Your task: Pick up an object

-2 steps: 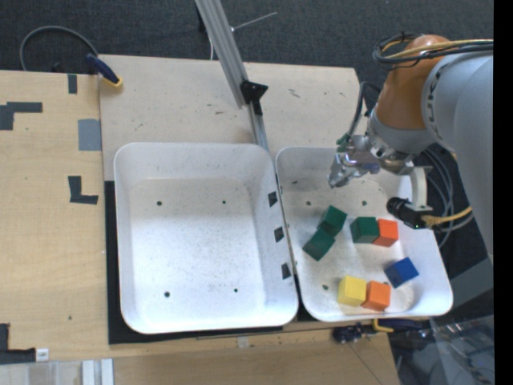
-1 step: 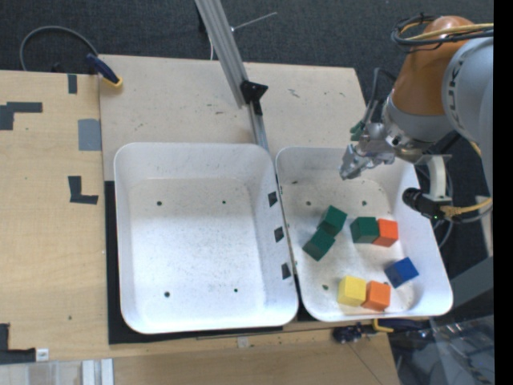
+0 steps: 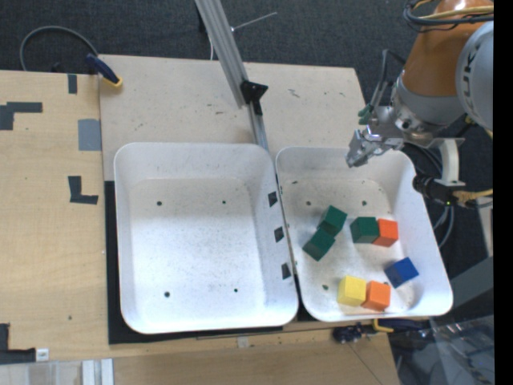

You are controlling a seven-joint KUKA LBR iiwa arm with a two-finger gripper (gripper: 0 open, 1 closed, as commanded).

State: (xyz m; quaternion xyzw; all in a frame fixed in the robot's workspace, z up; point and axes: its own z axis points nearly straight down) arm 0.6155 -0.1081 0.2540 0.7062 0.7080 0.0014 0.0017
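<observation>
The right bin (image 3: 421, 207) holds several small blocks. Two dark green blocks (image 3: 325, 233) lie together near its middle. Another green block (image 3: 364, 229) touches an orange block (image 3: 387, 231) to their right. A blue block (image 3: 401, 271) sits lower right. A yellow block (image 3: 351, 290) and a second orange block (image 3: 377, 295) rest by the front wall. My gripper (image 3: 359, 152) hangs over the bin's far edge, well above and behind the blocks, fingers close together, with nothing seen between them.
The left bin (image 3: 128, 215) stands beside the right one, sharing a middle wall. A slanted metal bar (image 3: 228, 50) runs down to the bins' far edge. The grey arm with its orange band (image 3: 449, 22) fills the upper right.
</observation>
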